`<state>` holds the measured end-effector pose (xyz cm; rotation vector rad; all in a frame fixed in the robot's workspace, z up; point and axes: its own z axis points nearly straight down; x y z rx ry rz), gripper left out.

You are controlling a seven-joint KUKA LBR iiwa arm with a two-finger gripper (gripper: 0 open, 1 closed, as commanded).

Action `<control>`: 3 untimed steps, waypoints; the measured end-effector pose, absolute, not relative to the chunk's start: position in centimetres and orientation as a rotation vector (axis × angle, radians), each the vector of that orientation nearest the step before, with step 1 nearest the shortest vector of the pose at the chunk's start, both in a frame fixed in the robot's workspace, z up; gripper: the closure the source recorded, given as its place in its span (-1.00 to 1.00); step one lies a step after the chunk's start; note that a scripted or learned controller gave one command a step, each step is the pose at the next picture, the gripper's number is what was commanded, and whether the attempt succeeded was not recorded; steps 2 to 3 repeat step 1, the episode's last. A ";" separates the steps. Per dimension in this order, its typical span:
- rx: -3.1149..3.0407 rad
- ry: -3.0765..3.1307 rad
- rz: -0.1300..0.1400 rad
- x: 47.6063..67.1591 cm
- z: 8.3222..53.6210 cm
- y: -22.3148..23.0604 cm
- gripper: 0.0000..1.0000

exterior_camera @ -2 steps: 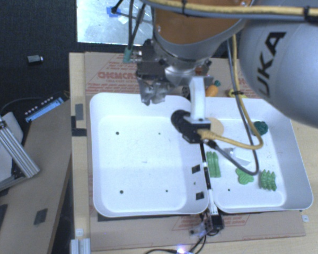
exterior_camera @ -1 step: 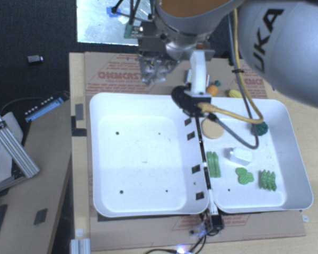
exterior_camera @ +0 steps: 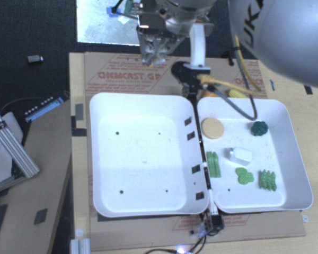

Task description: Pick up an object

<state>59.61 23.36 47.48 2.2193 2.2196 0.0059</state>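
The right bin (exterior_camera: 286,142) holds several small things: a tan round disc (exterior_camera: 212,127), a dark green knobbly ball (exterior_camera: 259,128), a white block (exterior_camera: 240,155), a green ridged strip (exterior_camera: 213,164), a green leaf-shaped piece (exterior_camera: 244,176) and a green ridged piece (exterior_camera: 267,180). An orange and yellow object (exterior_camera: 217,93) lies at that bin's far edge, partly hidden by a cable. My gripper (exterior_camera: 155,51) hangs high over the cardboard behind the left bin (exterior_camera: 143,157), apart from all of these. Nothing shows in its grasp.
A row of black clips (exterior_camera: 193,152) runs along the wall between the two bins. A black fitting with yellow and grey cables (exterior_camera: 238,86) hangs from the arm over the right bin's far edge. Brown cardboard (exterior_camera: 122,75) lies under both bins.
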 end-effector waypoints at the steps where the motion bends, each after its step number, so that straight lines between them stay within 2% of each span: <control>1: 2.223 2.224 -0.011 57.5 39.2 23.4 1.00; 3: 2.223 2.224 -0.011 57.5 39.2 23.4 1.00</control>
